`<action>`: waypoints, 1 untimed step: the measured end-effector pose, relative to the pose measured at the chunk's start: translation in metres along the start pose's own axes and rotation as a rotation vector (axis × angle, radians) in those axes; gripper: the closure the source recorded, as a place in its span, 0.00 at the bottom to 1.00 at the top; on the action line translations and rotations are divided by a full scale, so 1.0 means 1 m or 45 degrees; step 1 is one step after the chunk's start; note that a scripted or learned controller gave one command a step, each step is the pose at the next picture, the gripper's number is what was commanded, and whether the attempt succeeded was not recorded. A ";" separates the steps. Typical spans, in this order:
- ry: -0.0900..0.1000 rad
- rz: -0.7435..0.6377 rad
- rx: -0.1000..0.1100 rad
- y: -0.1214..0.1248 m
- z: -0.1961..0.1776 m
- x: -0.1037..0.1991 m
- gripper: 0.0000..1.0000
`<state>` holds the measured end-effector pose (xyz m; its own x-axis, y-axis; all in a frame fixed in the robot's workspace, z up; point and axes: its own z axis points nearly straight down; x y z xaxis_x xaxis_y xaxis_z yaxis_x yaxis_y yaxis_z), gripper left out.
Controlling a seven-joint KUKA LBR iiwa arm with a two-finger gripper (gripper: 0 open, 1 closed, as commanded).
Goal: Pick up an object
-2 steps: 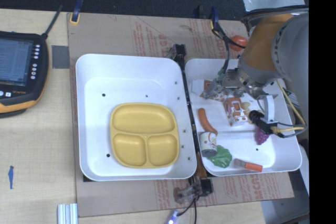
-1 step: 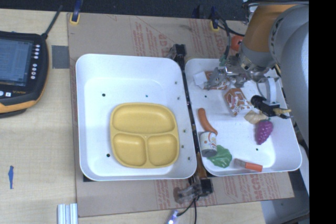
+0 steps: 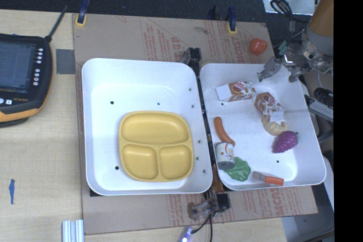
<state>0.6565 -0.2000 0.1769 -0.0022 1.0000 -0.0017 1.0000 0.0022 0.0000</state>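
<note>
Looking down on the bench point(image 3: 45, 178), two shallow white bins sit side by side on a cardboard sheet point(image 3: 170, 37). The left bin point(image 3: 102, 82) holds a yellow divided tray point(image 3: 155, 145), lying flat with three compartments facing up.

The right bin point(image 3: 306, 161) holds the loose objects. A white and red carton point(image 3: 237, 90) lies near the bin's far left corner. Beside it, toward the right, lies a patterned wrapped item point(image 3: 269, 106) touching a beige piece point(image 3: 275, 127). A purple grape cluster point(image 3: 285, 141) rests near the right wall. An orange sausage-shaped item point(image 3: 223, 130) lies along the left wall, with a small can point(image 3: 225, 155) just below it, tipped on its side. A green leafy piece point(image 3: 240, 169) touches the can. An orange and grey marker point(image 3: 267, 178) lies near the front wall.

The end effector point(image 3: 282, 66) hangs over the far right corner of the right bin, above the bin floor and apart from every object. Its fingers are spread, with nothing between them. The arm point(image 3: 320, 25) enters from the right.

A red ball point(image 3: 258, 46) sits on the cardboard outside the bins. An orange-edged control pendant point(image 3: 21, 77) lies at the bench's left edge.
</note>
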 end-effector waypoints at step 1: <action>0.003 -0.003 0.007 -0.046 0.086 -0.011 0.00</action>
<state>0.6104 -0.2117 0.0909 -0.0043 1.0000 0.0004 1.0000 0.0043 -0.0052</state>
